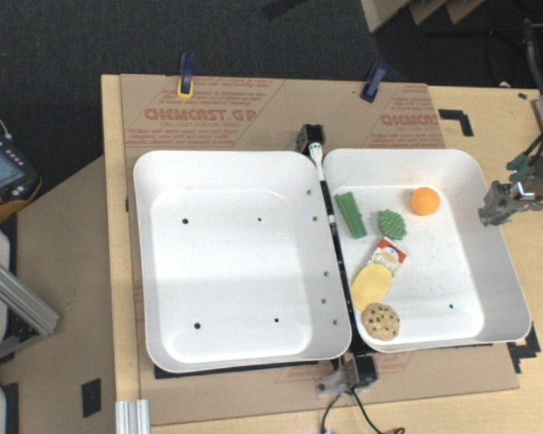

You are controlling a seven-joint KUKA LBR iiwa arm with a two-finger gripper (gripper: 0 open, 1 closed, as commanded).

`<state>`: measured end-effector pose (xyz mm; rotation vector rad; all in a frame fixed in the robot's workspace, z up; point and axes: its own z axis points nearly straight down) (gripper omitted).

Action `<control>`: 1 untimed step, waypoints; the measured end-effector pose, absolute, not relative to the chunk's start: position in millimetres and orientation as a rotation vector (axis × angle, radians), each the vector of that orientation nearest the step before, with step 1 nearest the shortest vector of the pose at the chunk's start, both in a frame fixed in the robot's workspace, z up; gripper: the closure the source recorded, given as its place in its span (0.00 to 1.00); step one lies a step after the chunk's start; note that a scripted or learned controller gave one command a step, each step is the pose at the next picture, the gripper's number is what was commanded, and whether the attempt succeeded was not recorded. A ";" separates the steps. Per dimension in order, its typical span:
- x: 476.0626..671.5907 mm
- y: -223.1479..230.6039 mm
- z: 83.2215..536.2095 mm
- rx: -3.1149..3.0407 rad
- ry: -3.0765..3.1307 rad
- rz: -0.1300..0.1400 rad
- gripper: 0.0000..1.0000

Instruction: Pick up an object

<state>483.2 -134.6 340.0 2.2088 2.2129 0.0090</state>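
The surface point(253, 107), covered in brown cardboard, carries two shallow white bins side by side: left bin point(163, 333) at nine o'clock, right bin point(498, 287) at three o'clock, touching.

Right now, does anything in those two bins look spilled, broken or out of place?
Nothing stands out. The orange ball, green block, green knobbly piece, yellow packet and cookie lie loose in the right bin, none spilled over its rim.

Orange ball point(424, 201), green bar point(350, 214) and green knobbly piece point(392, 223) lay in the right bin point(462, 174). Yellow packet point(376, 278) and cookie point(380, 321) sat nearer its front left corner.
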 end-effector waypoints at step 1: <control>478.6 -142.9 276.3 2.227 2.224 -0.005 1.00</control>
